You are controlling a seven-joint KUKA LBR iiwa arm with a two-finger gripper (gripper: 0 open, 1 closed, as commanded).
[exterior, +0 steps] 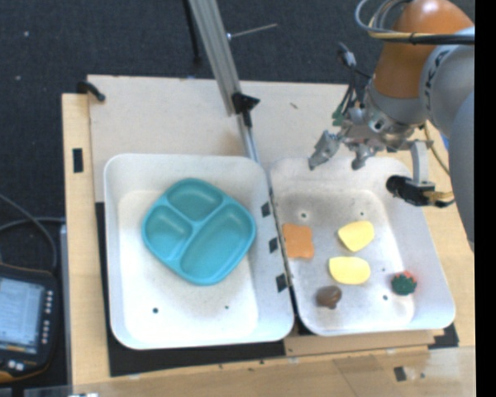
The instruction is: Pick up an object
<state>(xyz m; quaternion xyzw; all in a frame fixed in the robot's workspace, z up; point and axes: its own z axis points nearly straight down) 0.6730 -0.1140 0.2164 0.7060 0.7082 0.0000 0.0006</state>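
Observation:
My gripper (339, 155) hangs over the far rim of the right bin (426, 246), its two fingers spread apart with nothing between them. Below it in that bin lie an orange square piece (298, 241), two yellow pieces (356, 236) (348, 270), a small brown lump (329, 297) and a little green-and-red item (404, 284). All of them rest on the bin floor, well clear of the fingers.
The left bin (132, 304) holds a teal divided plate (198, 231). A slanted metal rail (219, 56) runs down to the gap between the bins. A screen unit (12, 308) sits off the bench at lower left.

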